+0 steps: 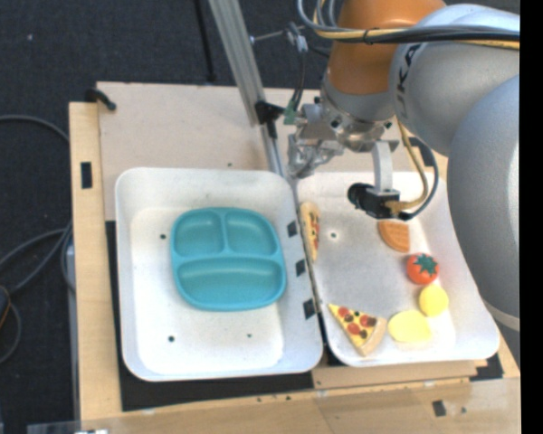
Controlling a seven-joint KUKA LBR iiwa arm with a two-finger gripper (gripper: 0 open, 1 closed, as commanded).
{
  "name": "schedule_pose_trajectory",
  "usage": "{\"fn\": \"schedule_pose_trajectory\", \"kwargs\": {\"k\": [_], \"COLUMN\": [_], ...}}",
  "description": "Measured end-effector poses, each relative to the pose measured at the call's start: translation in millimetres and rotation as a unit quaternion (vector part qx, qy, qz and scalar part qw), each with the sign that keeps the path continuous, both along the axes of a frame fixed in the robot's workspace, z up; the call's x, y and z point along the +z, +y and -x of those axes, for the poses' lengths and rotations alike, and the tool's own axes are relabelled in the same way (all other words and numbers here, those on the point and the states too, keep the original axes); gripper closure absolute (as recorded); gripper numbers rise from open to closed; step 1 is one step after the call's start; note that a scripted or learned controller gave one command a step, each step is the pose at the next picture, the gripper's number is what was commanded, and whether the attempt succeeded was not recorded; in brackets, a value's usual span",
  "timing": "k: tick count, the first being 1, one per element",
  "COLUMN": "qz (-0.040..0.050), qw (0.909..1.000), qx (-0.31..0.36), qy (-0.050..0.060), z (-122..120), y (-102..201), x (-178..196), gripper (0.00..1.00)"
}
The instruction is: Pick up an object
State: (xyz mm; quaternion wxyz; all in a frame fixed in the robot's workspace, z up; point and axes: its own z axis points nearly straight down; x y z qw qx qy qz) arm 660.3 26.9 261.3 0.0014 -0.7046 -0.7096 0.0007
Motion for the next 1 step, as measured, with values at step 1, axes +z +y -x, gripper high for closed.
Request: {"fn": "schedule_pose_trajectory", "kwargs": {"k": [1], "qz": [-0.0004], "qw": [1.0], "qx": [0.001], "qy": [0.0], "z": [12.1], "y": [59.5], "x": [0.0], "gripper": [1.0]}}
